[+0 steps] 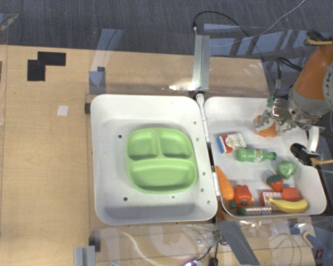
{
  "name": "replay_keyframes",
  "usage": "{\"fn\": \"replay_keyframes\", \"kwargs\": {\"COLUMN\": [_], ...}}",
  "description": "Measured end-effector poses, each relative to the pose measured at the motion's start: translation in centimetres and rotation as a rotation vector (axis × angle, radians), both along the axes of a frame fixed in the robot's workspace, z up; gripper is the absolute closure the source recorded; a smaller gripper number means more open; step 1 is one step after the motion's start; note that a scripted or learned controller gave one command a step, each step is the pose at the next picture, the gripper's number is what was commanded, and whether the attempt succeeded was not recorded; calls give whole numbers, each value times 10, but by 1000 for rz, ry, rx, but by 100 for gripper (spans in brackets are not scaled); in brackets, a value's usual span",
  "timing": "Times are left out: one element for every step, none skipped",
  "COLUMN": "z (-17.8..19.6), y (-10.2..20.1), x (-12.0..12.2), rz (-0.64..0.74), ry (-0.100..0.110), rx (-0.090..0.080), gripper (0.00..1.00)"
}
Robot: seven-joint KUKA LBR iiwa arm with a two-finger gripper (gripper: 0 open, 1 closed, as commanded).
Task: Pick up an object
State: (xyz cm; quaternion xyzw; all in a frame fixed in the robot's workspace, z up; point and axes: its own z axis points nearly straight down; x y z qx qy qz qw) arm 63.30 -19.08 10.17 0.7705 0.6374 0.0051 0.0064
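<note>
My claw (275, 119) is low in the far right corner of the right bin (233, 108), over a small orange piece (266, 130) that lies on the bin floor. Metal parts of the claw stand right at this piece and may touch it. I cannot tell how the claw is set, or whether it has hold of anything.

Judgement on handling: the orange piece looks like moulded toy food, so likely light, stiff and smooth. It seems low and a bit flat, so a grip across its narrow width, pressed close to the floor, should serve best. The bin wall is near; there is little room on the far side.

Other candidates in the same bin:
- green bottle (255, 155), on its side, round, may roll
- small white carton (231, 142), with blue and red print
- carrot (225, 184), against the near left wall
- banana (289, 205), in the near right corner
- red carton (242, 194), just beside the carrot
- green vegetable piece (287, 168), near the right wall

Writing: the print on the white carton is too small to read. No brand is legible anywhere.

The left bin (105, 148) bears a green divided plate (161, 159), well apart from my claw.
</note>
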Motion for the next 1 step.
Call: {"fn": "replay_keyframes", "kwargs": {"z": [72], "y": [64], "x": [38], "rz": [136], "ry": [9], "rx": [2], "gripper": [100]}}
